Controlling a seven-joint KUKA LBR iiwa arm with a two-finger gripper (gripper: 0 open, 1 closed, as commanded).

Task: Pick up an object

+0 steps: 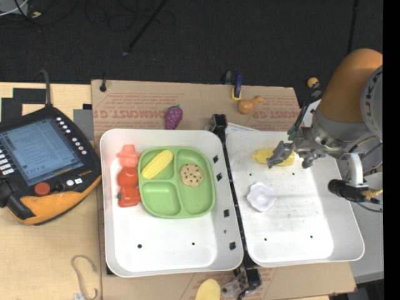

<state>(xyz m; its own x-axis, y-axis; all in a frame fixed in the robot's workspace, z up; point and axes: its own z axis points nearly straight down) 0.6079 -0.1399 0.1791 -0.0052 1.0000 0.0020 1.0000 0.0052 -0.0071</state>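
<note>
Overhead slanted view of the worktop (50,255) with two shallow white bins side by side. The arm (353,95), grey with an orange band, reaches in from the right over the right bin (312,230). Its gripper (290,156) hangs at the far part of that bin, just above a yellow object (265,157) lying there; the jaws stand spread apart with nothing between them, one tip near the object's right end. A small white crumpled object (260,197) rests nearer the middle of the same bin, apart from the gripper. In the left bin (162,249) a green divided tray (177,200) carries a yellow corn cob (155,163) in one compartment and a cookie (191,175) in another; a red-and-pink figure (127,177) lies just beside the tray's left edge. Behind the bins, on cardboard (137,108), sit a purple grape cluster (174,116) and an orange pear-shaped toy (249,104). A teach pendant (44,161) lies at far left.
</note>
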